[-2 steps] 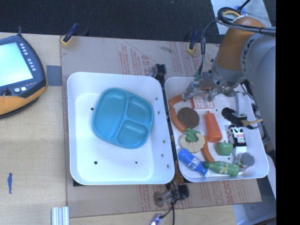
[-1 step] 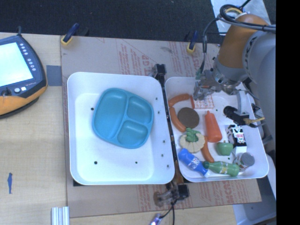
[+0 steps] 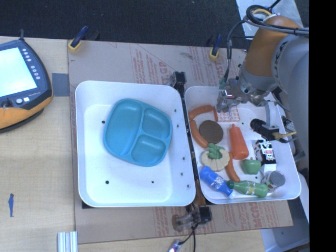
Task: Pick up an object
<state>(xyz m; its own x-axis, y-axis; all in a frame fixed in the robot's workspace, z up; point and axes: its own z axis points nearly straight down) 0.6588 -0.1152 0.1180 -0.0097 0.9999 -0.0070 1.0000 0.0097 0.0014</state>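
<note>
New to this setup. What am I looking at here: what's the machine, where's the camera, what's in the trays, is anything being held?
One camera sits above the bench and looks down at a slant. The grey robot arm with the orange band reaches in from the right; its gripper hangs over the far end of the right bin. Nothing is visibly between its fingers, so I would not call anything held, and I cannot tell whether it is open.

The left bin holds a blue divided plate. The right bin holds a heap of toy food and small items: a sausage, a brown round patty, a carrot, a blue bottle and a green bottle.

At the left edge lies the orange-rimmed control tablet.
</note>
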